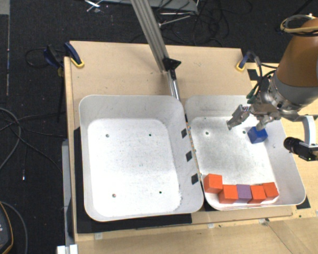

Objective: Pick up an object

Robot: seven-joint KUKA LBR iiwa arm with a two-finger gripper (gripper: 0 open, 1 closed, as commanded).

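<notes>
The arm (301, 62) reaches in over the right bin (222, 142), and its tool (251, 119) hangs low near that bin's far right part. The two fingers are spread apart: one points toward the middle of the bin, the other comes down just beside a blue block (257, 135). The block lies on the bin floor close to the bin's right wall, under and slightly toward the near side of the tool. It does not sit between the fingers, so nothing is being pinched. The spread stance suits a grasp not yet made; the tool would likely need to shift a little toward the block to straddle it before pressing together.

Along the near edge of the same bin a row of blocks is packed against the wall: an orange block (214, 182) at the row's left end, then another orange one (230, 193), a purple block (244, 192), and two more orange ones toward the near right corner. Packed so tightly, they would give the fingers little room, which may be why the lone blue block is the easier pick. The left bin (95, 115) sits beside it on the desk (127, 73).
</notes>
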